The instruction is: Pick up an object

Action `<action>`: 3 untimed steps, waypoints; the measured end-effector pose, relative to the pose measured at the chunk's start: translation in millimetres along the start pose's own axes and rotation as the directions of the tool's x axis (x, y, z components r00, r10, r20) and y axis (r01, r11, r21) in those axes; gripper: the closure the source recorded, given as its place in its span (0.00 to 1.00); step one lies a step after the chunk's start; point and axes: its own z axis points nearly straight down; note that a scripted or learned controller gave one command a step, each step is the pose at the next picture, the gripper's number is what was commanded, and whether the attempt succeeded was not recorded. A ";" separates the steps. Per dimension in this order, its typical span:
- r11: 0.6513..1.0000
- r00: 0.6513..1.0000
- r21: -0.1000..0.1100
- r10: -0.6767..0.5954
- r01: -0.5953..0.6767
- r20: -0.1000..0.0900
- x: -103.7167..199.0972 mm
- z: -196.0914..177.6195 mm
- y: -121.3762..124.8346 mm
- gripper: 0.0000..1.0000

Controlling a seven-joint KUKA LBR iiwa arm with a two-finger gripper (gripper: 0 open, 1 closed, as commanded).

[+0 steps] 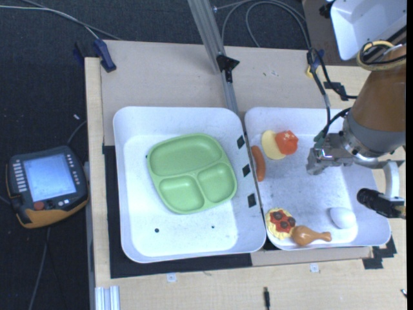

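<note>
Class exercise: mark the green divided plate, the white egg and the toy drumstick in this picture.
green divided plate (191, 172): camera view, on the ridge between its compartments.
white egg (341, 217): camera view, middle of the shell.
toy drumstick (304, 236): camera view, on the thick meaty end.

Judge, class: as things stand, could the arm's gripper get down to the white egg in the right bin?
Probably yes. The gripper hangs over the right bin, and the white egg lies apart from the other toys, with bare floor around it. The bin's near wall close by may crowd a finger.
</note>
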 end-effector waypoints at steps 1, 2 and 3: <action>1.000 1.000 0.000 0.000 0.000 0.000 0.0 -45.3 1.8 1.00; 1.000 1.000 0.007 -0.003 0.003 -0.002 45.1 -35.6 13.2 1.00; 1.000 1.000 0.010 -0.004 0.004 -0.004 94.6 -23.8 20.4 1.00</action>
